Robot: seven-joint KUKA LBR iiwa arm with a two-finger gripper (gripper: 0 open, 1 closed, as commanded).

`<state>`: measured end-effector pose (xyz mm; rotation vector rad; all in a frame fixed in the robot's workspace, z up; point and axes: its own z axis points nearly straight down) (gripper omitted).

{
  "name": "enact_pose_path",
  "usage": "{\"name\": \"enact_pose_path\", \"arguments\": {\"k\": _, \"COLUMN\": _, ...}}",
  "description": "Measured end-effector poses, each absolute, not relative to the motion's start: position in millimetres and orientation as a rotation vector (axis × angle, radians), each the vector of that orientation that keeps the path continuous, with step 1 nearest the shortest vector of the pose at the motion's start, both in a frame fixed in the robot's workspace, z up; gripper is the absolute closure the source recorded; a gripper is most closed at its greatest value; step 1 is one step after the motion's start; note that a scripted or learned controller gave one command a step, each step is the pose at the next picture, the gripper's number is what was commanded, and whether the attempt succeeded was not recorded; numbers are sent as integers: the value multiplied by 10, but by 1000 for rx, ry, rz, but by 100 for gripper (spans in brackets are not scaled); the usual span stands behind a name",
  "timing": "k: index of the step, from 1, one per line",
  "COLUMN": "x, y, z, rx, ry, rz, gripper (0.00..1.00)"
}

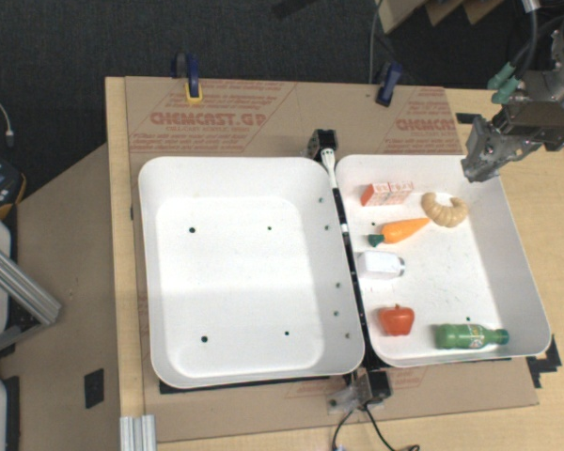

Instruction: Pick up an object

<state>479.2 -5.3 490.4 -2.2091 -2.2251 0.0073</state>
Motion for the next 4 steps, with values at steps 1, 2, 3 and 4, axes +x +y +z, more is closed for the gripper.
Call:
{"name": "enact_pose_path", "arguments": {"k": 1, "x": 4781, "y": -1065, "z": 3840, "rx": -2225, "ry": -2206, "rz": 12, "gripper": 100}}
{"name": "enact_pose_path", "arguments": {"k": 2, "x": 4796, "y": -1020, "z": 3904, "rx": -2223, "ry": -2222, "rz": -1, "gripper": 0}}
{"name": "enact_pose_path", "arguments": {"k": 3, "x": 4775, "y": -1796, "z": 3208, "rx": -2227, "ry": -2208, "rz": 9, "gripper": 0}}
{"name": "enact_pose_path", "arguments": {"k": 4, "x": 4777, "y": -2266, "z": 2620, "rx": -2223, "ry": -2212, "rz": 6, "gripper": 0}}
